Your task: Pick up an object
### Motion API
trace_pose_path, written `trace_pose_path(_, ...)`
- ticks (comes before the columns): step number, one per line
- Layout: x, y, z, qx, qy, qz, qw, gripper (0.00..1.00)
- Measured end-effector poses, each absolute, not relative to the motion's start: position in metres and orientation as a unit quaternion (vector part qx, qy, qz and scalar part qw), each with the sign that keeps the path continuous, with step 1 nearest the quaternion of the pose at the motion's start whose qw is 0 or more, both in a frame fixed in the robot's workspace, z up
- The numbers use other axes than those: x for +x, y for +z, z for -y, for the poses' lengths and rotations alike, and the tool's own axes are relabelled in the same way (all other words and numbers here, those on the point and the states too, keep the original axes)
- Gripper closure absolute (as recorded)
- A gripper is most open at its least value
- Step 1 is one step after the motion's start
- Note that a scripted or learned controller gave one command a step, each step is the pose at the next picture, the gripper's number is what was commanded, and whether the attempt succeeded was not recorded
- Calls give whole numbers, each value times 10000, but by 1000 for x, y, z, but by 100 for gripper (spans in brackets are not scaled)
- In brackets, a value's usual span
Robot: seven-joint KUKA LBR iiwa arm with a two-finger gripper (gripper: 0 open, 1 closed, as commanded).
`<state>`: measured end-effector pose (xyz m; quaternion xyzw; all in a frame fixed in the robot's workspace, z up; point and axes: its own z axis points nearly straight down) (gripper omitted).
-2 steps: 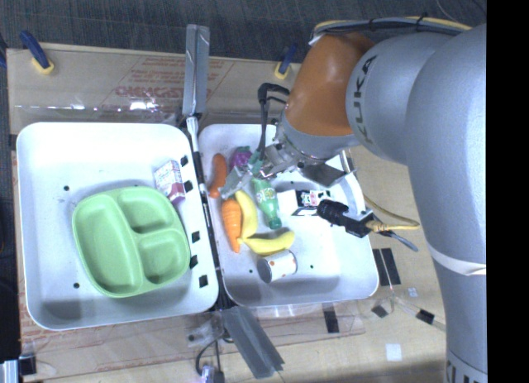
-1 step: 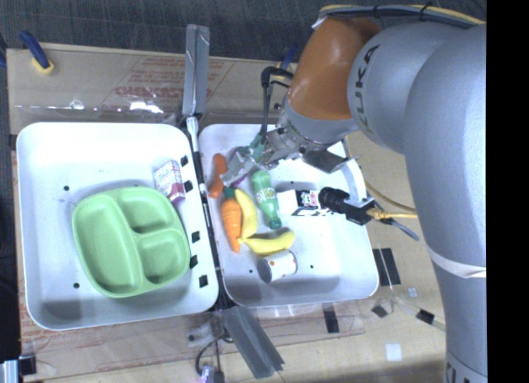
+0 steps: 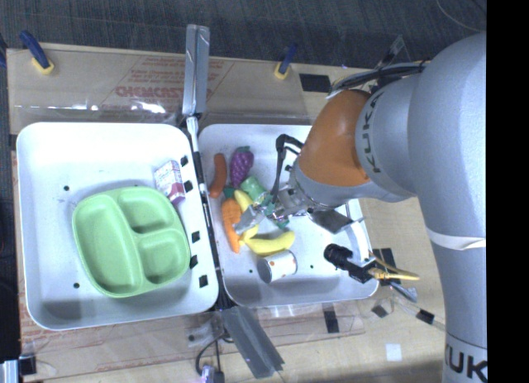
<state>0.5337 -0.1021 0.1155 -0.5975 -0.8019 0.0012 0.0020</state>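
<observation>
Robotics lab: a KUKA arm works over two white bins clamped to a cardboard-covered bench.

arm: bulky grey casing | orange band above wrist | black KUKA lettering

From my station I saw a dark carpeted floor beyond the counter, which was covered in brown cardboard held by blue clamps. Light was even and soft.

"KUKA" stands on the grey arm (twice, partly cut off).
</observation>
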Motion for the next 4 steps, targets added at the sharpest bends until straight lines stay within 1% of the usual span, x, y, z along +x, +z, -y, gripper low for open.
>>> trace_pose_path(1, 528, 91, 96, -4934, 5, 8698, 21, 0)
trace_pose_path(2, 528, 101, 98, -4933, 17, 8699, 15, 100)
trace_pose_path(3, 562, 192, 63, -4931, 3, 8700, 3, 100)
trace_pose_path(4, 562, 192, 63, -4930, 3, 8700, 5, 0)
